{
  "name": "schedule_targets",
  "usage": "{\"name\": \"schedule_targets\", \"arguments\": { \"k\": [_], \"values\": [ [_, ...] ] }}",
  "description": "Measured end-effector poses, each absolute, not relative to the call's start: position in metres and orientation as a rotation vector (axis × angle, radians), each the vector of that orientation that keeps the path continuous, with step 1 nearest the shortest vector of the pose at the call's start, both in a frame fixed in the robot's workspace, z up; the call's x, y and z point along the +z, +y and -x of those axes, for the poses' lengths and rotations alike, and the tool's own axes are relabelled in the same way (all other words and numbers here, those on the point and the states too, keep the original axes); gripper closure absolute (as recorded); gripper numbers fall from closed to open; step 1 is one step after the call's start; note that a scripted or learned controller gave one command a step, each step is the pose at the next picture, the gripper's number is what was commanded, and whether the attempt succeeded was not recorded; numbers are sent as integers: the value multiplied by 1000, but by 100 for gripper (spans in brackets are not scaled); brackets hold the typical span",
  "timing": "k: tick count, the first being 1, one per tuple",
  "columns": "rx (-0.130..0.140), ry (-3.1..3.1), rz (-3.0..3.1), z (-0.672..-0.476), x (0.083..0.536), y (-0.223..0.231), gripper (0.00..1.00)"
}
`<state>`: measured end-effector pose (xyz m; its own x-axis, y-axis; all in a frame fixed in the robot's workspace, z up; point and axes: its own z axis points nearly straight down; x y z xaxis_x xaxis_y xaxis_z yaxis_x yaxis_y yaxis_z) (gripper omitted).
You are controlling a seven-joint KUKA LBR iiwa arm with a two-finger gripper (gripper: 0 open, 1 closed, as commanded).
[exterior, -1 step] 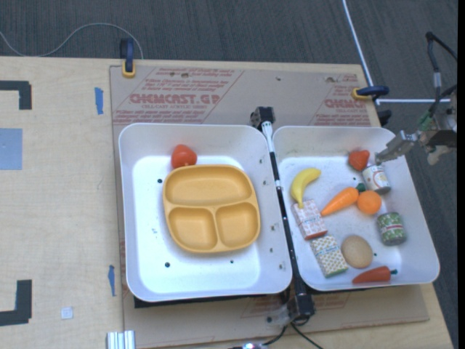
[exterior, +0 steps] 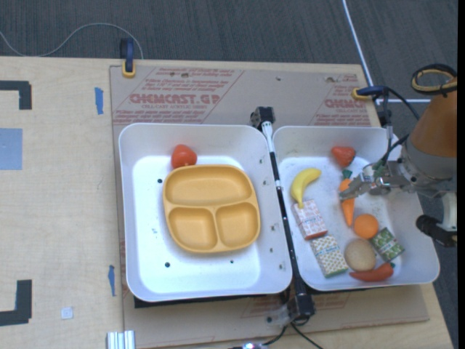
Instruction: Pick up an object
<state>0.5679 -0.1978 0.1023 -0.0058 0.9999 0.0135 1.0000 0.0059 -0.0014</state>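
Gripper (exterior: 357, 187): you had it low in the right bin (exterior: 414, 267), reaching in from 3 o'clock. Metal tip sat just above the carrot's top end; whether it touched, can't tell.
Opening: can't tell from this angle. Nothing was visibly between the tips, so don't count anything as held.
Arm: the orange band (exterior: 438, 126) hung over the bin's 3 o'clock wall, wrist pointed toward 9 o'clock. My read: a low slanted approach to reach mid-bin clutter.
Carrot (exterior: 349, 209): small, orange, just at 6 o'clock of the tip. Likeliest target, a judgement only.
Orange (exterior: 366, 226): touching or nearly touching the carrot at its 4 o'clock. Tight spacing could foul a grasp.
Strawberry (exterior: 343, 154): at 12 o'clock of the tip, near the bin's far wall.
Banana (exterior: 304, 184): at 9 o'clock of the tip, well apart, lying free.
Cartons: pink carton (exterior: 311, 219) and dotted carton (exterior: 328, 255) ran in a line toward 7 o'clock.
Far corner: potato (exterior: 359, 254), green packet (exterior: 387, 244) and red pepper (exterior: 372, 273) were bunched at 5 o'clock.
Left bin (exterior: 138, 217): held the yellow divided plate (exterior: 211, 207) with a tomato (exterior: 184, 155) at its 11 o'clock. Looked like the drop side.
Task status: pick not yet confirmed.
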Motion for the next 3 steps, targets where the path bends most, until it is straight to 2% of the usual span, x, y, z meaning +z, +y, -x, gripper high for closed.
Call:
{"name": "schedule_targets", "arguments": {
  "k": [1, 2, 3],
  "values": [
    [-5, -2226, 2224, -537, 87, -140, 0],
    [-4, -2234, 2240, -539, 100, -145, 100],
    [-3, -2224, 2220, -544, 185, -62, 100]
  ]
}}
